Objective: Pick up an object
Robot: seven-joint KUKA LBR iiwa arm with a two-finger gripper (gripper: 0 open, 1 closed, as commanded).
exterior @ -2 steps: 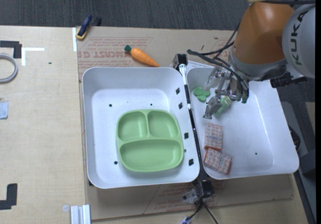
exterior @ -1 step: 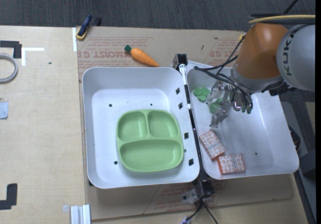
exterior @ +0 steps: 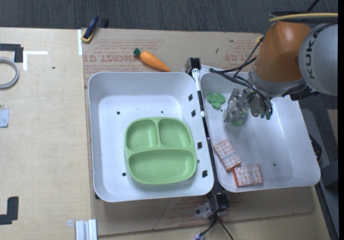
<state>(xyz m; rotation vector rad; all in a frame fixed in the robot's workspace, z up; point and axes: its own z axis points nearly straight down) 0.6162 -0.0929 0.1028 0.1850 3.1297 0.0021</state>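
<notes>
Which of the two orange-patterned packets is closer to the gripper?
The upper packet, beside the bins' divider; the other packet lies farther from the gripper.

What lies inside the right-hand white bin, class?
Inside the right bin lie a small green piece near the far-left corner and two orange-patterned packets at the near-left. The gripper and arm cover part of the floor, hiding anything beneath.

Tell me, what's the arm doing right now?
Gripper low in right bin, beside green piece. Nothing seen held. Two patterned packets lie near the front. Green plate sits in left bin.
</notes>
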